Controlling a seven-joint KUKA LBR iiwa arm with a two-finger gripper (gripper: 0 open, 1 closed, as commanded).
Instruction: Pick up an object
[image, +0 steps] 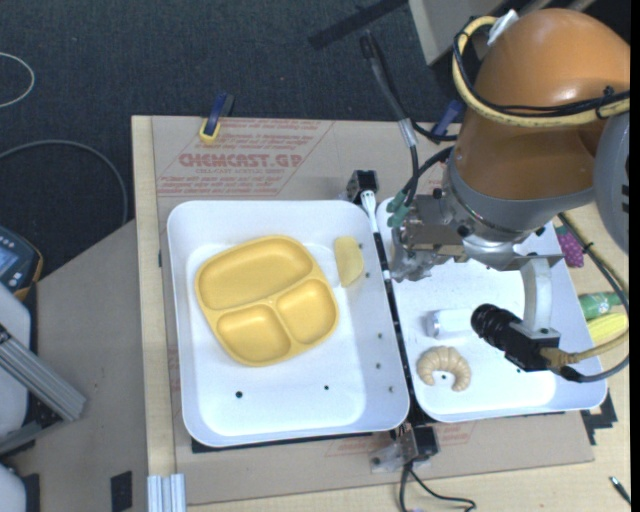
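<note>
- Yellow divided plate (265, 298) lies in the left bin (210, 390), with a pale yellow wedge (349, 262) just beside its upper right corner.
- Right bin (490, 395): tan croissant (445, 366) near the front, and a small clear tube (444, 322) just behind it, not touching.
- Corn cob (612, 328) and a green item (598, 303) sit at the far right edge.
- Gripper (405, 262) hangs over the right bin's back left corner, close to the wall between the bins and apart from the croissant and tube. Whether it is parted or closed can't be told from this angle.
</note>
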